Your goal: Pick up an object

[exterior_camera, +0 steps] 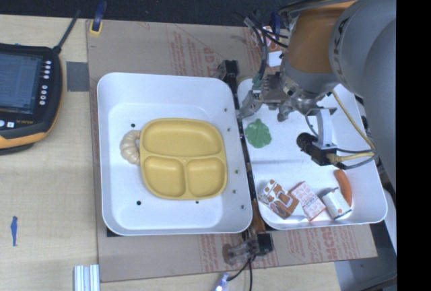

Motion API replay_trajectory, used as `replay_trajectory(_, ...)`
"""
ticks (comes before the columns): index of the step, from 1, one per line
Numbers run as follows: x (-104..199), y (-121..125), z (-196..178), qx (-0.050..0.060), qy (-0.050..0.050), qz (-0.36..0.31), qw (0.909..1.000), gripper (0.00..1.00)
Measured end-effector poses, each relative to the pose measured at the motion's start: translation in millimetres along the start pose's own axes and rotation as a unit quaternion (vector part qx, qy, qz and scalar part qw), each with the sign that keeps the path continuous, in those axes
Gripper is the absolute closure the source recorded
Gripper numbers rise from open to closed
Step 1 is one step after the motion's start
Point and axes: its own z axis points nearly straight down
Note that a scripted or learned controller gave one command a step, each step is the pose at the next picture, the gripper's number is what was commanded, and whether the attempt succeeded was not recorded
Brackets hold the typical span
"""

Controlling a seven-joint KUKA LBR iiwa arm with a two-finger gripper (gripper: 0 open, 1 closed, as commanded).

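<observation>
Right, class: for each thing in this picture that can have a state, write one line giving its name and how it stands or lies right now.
yellow divided tray: upright, flat in the left bin
beige pastry: tucked against the tray's left edge
green lump: loose on the right bin floor
carrot: lying near the right rim
small packets: lying clustered at the front
gripper: over the right bin's back, beside the green lump
</observation>
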Motion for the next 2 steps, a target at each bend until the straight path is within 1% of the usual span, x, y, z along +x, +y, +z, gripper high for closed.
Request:
replay_trajectory(1,12,-2,-5,0.0,0.0,0.0,1.0,0.0)
replay_trajectory(2,-18,17,0,0.0,0.0,0.0,1.0,0.0)
